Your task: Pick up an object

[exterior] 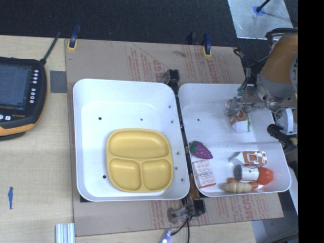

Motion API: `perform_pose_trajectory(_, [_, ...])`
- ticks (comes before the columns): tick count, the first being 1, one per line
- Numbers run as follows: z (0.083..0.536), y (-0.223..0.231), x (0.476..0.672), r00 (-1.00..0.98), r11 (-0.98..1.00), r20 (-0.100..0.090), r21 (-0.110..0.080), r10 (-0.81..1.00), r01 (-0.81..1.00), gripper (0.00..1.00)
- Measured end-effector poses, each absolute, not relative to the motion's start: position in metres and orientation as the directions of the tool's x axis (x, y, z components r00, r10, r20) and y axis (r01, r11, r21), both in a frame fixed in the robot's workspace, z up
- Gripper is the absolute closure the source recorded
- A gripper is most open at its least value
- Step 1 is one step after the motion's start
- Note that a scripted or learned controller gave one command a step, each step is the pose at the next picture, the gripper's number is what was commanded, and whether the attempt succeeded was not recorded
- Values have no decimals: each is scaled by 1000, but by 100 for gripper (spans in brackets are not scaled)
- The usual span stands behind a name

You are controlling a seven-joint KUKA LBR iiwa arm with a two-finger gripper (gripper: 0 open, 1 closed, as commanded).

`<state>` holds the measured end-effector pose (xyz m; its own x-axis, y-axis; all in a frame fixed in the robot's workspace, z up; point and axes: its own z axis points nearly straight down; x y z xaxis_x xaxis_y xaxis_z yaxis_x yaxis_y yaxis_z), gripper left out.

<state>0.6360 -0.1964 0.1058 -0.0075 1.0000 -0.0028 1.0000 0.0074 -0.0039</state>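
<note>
My gripper [237, 107] hangs low over the far part of the right bin [212, 100], reaching in from the right on the grey arm with its orange band [281, 54]. Directly under and touching its tip stands a small white and orange carton [241, 122]. Whether the carton is gripped cannot be made out. Toward the bin's front lie a purple grape bunch [201, 150], a red and white packet [203, 175], a white and orange box [252, 158], a small can [246, 173], a red tomato [265, 175] and a tan bread roll [238, 187].
The left bin [91, 100] holds a yellow divided plate [140, 160]. A tablet in an orange case [17, 95] lies off the bench's left side. Clamps [173, 76] sit between the bins at the back and front.
</note>
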Motion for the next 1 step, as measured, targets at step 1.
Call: perform_pose_trajectory(1, [200,-96,633,-7,7,0,-1,1000,1000,100])
